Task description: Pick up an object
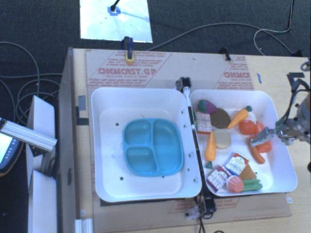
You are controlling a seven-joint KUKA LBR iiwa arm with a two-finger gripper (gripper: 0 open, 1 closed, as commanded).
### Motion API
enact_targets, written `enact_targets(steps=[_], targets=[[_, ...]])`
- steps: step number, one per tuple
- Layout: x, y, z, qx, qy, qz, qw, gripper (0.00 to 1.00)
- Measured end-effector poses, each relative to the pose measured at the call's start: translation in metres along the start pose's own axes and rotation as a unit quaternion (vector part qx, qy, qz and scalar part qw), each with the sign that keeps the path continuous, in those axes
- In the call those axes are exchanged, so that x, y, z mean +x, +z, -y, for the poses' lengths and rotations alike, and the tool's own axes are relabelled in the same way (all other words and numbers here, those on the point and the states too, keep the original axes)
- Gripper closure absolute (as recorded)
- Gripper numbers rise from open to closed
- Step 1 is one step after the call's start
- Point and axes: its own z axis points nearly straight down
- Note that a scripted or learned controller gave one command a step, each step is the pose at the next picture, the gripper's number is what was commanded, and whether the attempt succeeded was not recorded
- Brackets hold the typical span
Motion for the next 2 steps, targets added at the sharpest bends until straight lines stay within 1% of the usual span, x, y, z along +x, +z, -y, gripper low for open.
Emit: enact_targets(steps=[1,2], targets=[[-0.015,0.112,-0.065,0.001,0.000,0.000,1.0000,0.00],[0.036,0.123,-0.118,-0.007,0.000,0.000,1.0000,0.00]])
